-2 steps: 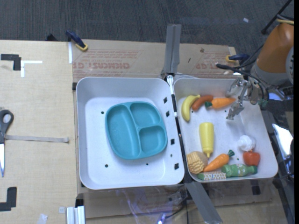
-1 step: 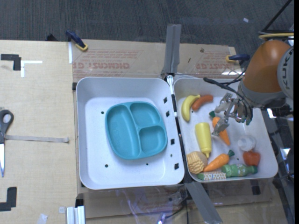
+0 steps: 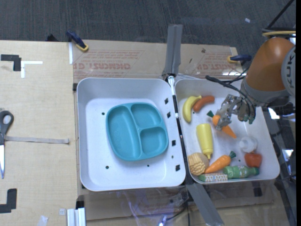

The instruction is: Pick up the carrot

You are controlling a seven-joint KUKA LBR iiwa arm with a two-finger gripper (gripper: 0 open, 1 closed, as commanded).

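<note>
While the grey arm reaches in from the right side of the worktop, its orange band sits above the far right corner of the right bin and the wrist angles down and leftward into that bin. The gripper points toward the bin's middle, its metal fingers lowered onto a small orange carrot piece; the fingers appear to bracket the piece's upper end, but whether they are clamped on it or loose around it cannot be told from this slant.

A second, larger carrot with a green top lies near the bin's front edge, tilted, just beside a corn cob at the front left corner. A yellow bottle lies left of the gripper, a banana and a red-orange sausage-shaped item lie near the far left corner. A green bottle rests along the front edge, and a tomato sits near the front right corner.

The left bin carries a blue divided plate at its centre.
</note>
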